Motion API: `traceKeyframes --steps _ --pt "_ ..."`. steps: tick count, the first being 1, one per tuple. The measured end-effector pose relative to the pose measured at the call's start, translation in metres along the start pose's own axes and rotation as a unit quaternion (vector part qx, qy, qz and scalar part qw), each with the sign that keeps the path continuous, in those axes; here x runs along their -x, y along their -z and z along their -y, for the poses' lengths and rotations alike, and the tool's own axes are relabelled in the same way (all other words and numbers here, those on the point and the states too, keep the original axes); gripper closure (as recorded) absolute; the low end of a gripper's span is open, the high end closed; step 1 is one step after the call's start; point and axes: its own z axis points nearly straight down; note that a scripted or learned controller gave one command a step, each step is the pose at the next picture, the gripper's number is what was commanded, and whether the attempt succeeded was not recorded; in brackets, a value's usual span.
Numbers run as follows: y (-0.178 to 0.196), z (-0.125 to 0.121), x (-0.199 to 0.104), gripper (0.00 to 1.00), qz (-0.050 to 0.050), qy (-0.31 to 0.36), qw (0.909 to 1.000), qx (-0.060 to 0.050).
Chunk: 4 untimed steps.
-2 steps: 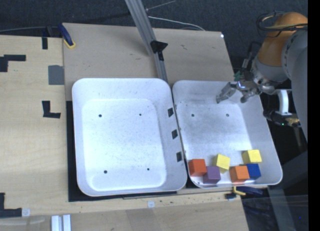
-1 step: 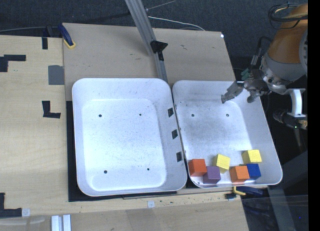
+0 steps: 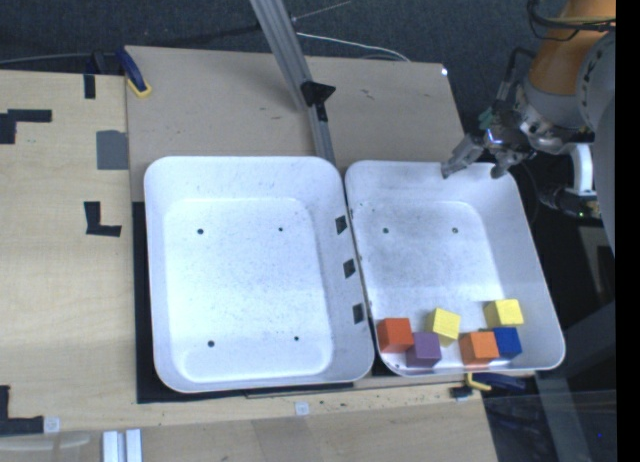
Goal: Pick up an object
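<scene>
Clearly my pincer [image 3: 470,163] hangs over the far edge of the right bin [image 3: 530,240], fingers apart with nothing between them. The blocks crowd the near edge: orange block [image 3: 395,333], purple block [image 3: 427,348], yellow block [image 3: 446,323]. Best to pick the yellow block [image 3: 504,312] by the near right corner, and descend straight.

Two white bins [image 3: 250,175], speckled dark, hold blocks: two yellow blocks [image 3: 446,323], two orange blocks [image 3: 395,333], one purple block [image 3: 426,348] and one blue block [image 3: 508,342].
</scene>
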Motion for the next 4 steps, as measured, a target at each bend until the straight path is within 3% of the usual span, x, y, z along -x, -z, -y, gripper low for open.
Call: traceKeyframes --steps 1,2,3,4 --pt "0.013 0.0 -0.001 1.0 0.001 0.001 1.0 0.0" --pt "0.167 0.069 -0.075 1.0 0.0 0.001 1.0 0.004" --pt "0.235 0.132 -0.143 1.0 -0.002 0.003 1.0 0.003" --pt "0.298 0.137 -0.228 1.0 -0.002 0.003 1.0 0.003"
